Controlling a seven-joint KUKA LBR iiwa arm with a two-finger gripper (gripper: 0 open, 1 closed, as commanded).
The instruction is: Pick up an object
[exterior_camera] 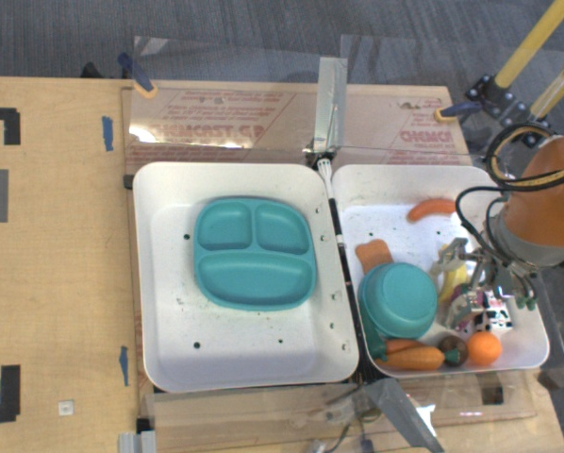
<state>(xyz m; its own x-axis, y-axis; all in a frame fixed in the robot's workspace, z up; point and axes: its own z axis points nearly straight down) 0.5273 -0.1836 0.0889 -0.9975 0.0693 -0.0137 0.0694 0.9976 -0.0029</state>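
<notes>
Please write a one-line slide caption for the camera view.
Gripper low in the right bin beside a teal bowl; teal tray in the left bin.

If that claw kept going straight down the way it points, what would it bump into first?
Probably the small clutter right under the gripper, a yellowish piece beside the teal bowl, then the right bin's floor. Depth is hard to judge from above.

Bright, even overhead light; soft shadows. Glare streaks the clear plastic sheet [225, 121] far left beyond the gripper [477, 295]. The gripper's cluttered surroundings look slightly soft; elsewhere focus is sharp.
</notes>
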